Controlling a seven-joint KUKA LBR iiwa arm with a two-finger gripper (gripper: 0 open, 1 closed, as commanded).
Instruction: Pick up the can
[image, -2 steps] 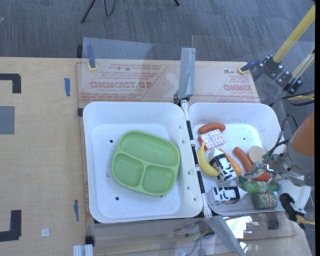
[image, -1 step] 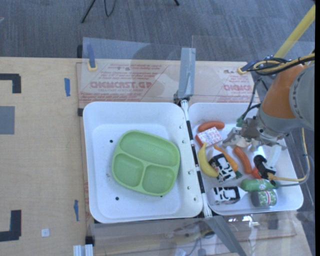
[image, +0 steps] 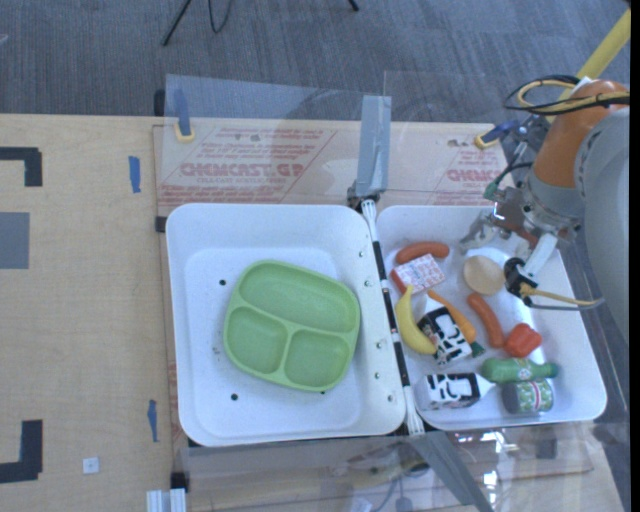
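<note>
The can, a short grey cylinder with a greenish label, lies on its side in the front right corner of the right bin. A green cucumber rests right behind it. My gripper hangs over the back of the same bin, above a tan egg-shaped piece, well behind the can and apart from it. Nothing shows between its fingers.
The right bin also holds a banana, a sausage, a red-and-white box, two black-and-white packets, a carrot and a red pepper. A green divided plate lies in the left bin.
</note>
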